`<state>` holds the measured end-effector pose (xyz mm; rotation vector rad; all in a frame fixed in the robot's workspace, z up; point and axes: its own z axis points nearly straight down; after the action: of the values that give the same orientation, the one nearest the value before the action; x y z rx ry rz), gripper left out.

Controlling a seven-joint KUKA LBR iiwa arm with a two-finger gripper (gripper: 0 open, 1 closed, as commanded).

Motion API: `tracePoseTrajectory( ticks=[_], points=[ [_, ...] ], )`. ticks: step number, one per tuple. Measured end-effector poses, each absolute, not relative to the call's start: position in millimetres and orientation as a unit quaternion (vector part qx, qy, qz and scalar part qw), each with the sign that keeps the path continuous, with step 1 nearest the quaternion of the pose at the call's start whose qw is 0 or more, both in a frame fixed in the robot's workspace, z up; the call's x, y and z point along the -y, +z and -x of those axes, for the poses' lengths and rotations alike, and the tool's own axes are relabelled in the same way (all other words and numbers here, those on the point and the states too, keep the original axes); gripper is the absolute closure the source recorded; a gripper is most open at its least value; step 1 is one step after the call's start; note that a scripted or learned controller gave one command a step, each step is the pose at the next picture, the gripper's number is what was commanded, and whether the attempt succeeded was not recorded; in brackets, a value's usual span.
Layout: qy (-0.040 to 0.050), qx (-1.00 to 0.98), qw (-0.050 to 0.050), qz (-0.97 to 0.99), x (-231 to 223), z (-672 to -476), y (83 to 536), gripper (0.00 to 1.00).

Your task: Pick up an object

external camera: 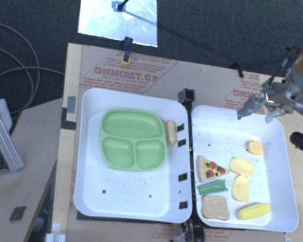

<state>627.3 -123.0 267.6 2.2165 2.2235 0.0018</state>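
My gripper hangs above the far edge of the right bin, open, with nothing between its fingers. Toy food lies in that bin, nearer the camera than the gripper: a small orange-yellow piece, a pale yellow piece, another yellow piece, a pizza slice, a green pod, a slice of toast and a corn cob. The orange-yellow piece lies closest to the gripper.
The left bin holds a green divided plate and a tan bread roll at the plate's right edge. A black divider with clips runs between the bins. Cables lie on the floor at left.
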Motion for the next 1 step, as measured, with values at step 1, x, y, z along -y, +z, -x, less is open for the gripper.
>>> tracePoseTrajectory(
  ticks=[1],
  points=[
    [-0.0037,-0.705,-0.004,-0.709,210.4,-618.9,81.7,0.0]
  ],
)
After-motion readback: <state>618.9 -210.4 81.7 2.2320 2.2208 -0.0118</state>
